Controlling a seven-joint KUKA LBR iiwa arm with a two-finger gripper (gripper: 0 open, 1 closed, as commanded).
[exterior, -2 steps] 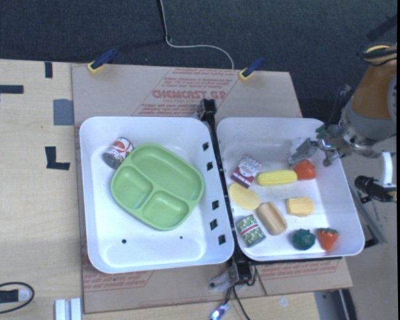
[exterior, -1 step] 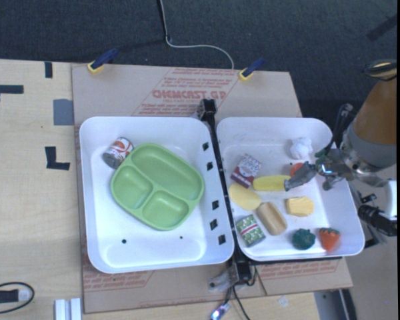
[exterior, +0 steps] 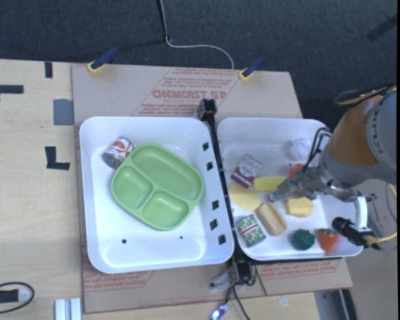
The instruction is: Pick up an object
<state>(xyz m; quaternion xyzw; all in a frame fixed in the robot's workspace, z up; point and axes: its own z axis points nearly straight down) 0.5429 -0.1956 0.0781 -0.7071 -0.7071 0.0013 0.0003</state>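
The right bin (exterior: 267, 127) holds several toy foods: a red and white packet (exterior: 245, 171), a yellow banana (exterior: 268, 183), a round yellow piece (exterior: 243, 197), a tan bread roll (exterior: 271, 219), a yellow cheese block (exterior: 299, 207), a small green and red box (exterior: 251, 230), a green broccoli (exterior: 303, 239) and a red strawberry (exterior: 328, 239). My gripper (exterior: 278, 195) reaches in from the right, low over the bin's middle. Its tip sits between the banana and the cheese block, just above the bread roll. A small red piece (exterior: 296, 171) lies close behind the wrist.
The left bin (exterior: 93, 179) carries a green divided plate (exterior: 157, 186) and a small can (exterior: 117, 152) on its side at the plate's upper left. A white crumpled item (exterior: 299, 150) lies at the right bin's back. The black divider (exterior: 215, 179) runs between the bins.
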